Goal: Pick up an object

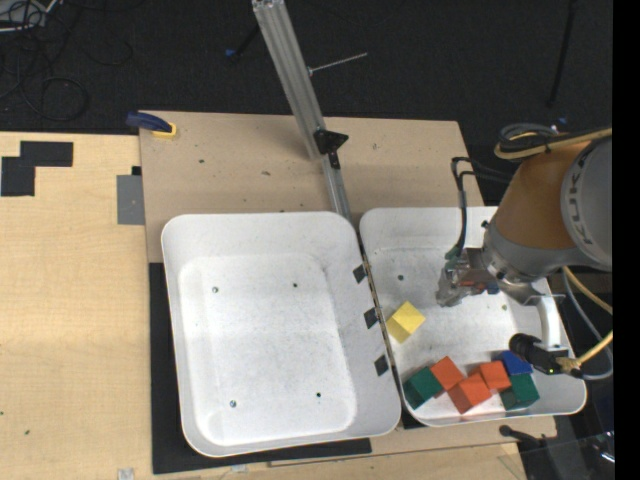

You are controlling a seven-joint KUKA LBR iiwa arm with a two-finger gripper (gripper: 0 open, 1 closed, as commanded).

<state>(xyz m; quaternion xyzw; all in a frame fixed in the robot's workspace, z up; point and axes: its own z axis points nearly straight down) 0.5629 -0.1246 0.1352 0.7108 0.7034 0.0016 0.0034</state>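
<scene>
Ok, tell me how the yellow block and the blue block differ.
The yellow block lies alone near the right bin's left wall; the blue block sits in the cluster at the front right corner. The yellow block shows fully; the blue block is partly hidden by neighbours. Both are small blocks in the same bin.

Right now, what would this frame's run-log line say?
gripper: over right bin, nothing seen held | yellow block: near divider, apart from gripper | orange, green, blue blocks: clustered at near edge
</scene>
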